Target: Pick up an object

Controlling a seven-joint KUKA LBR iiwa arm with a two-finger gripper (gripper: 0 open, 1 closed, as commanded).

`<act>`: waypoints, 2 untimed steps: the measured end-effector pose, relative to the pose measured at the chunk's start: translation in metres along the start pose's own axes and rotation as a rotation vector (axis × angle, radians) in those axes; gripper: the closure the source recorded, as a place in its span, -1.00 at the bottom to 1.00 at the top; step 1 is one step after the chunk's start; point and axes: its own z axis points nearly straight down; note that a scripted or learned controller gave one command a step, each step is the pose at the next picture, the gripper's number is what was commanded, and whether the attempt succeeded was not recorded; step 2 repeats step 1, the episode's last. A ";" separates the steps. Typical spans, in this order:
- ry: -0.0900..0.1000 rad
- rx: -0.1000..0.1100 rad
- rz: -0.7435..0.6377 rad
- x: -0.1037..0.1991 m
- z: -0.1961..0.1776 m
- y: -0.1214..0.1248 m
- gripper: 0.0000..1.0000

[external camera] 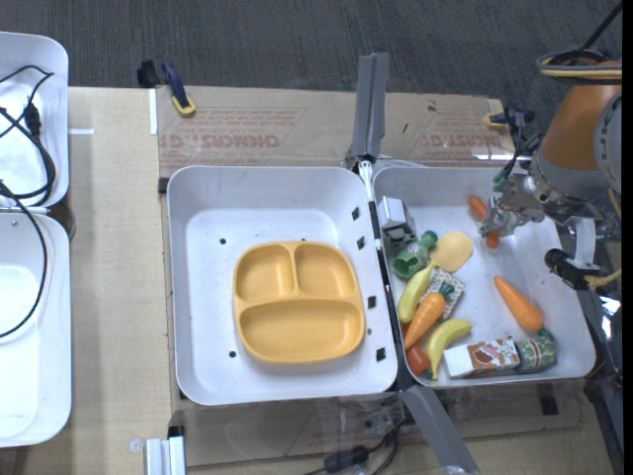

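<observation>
The right bin (569,310) holds a heap of toy food: a yellow lemon (453,250), a green pepper (412,255), two bananas (442,338), a carrot (425,317) in the heap and a second carrot (519,304) lying alone toward the right. A carton (482,356) and a green bottle (535,351) lie along the front wall. My gripper (495,228) hangs low over the bin's back right part, right beside a small orange-red piece (479,208). Whether anything sits in it cannot be made out.
The left bin (193,295) carries a yellow divided plate (297,301). A grey post (370,107) rises between the bins at the back. Cardboard lines the bench behind. The arm's orange band (574,127) and cables fill the right edge. White tubs stand far left.
</observation>
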 end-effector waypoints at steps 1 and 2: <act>0.001 0.002 0.007 0.046 -0.117 -0.010 1.00; 0.001 0.002 0.007 0.046 -0.117 -0.010 1.00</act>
